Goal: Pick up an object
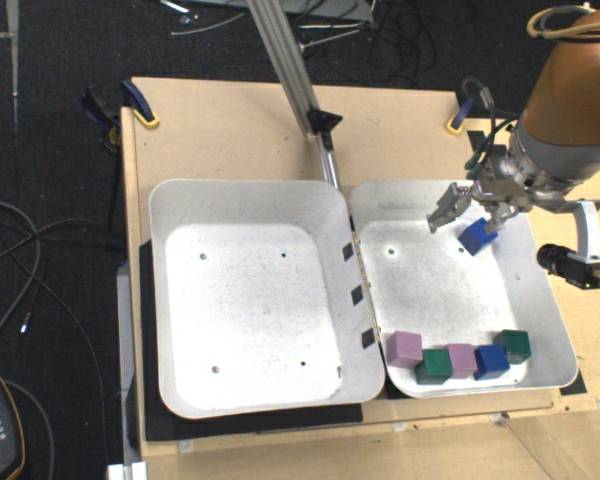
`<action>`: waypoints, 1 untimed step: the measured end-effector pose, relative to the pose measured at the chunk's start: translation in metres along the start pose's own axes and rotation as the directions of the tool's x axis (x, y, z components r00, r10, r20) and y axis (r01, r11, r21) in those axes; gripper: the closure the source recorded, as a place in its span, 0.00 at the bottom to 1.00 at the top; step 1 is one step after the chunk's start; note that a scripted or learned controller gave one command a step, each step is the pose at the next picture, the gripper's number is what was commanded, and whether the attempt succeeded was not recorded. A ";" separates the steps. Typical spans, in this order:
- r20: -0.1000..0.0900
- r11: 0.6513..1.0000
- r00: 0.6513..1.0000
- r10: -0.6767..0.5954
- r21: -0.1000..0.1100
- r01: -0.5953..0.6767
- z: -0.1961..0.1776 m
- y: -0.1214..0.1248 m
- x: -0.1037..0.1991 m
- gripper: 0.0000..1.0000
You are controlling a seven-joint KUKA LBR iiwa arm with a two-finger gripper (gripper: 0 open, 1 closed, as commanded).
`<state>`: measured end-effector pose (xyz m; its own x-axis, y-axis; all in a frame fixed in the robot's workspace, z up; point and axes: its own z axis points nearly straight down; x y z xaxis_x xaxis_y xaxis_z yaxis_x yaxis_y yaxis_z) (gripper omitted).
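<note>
My gripper (467,222) hangs over the far part of the right bin (450,193), its fingers spread open. One grey finger (443,211) slants out to the left. A blue block (477,236) sits tilted just under the gripper, close to the right finger, with a gap between it and the left finger. Whether the block rests on the bin floor or is lifted is unclear. Along the right bin's near edge lie a purple block (405,347), a green block (434,364), a pink block (462,359), another blue block (491,359) and a dark green block (515,344).
The left bin (170,268) lies beside the right one, joined along a central rim. A metal pole (285,53) slants in from the top to the bins' far edge. Clamps (140,105) grip the bench's far corners.
</note>
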<state>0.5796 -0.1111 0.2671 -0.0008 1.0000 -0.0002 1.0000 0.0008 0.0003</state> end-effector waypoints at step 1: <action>-0.001 1.000 1.000 -0.005 0.004 0.005 0.053 0.030 0.032 0.00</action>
<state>0.6096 -0.0791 0.2142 -0.0058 1.0000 0.0007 1.0000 0.0058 -0.0040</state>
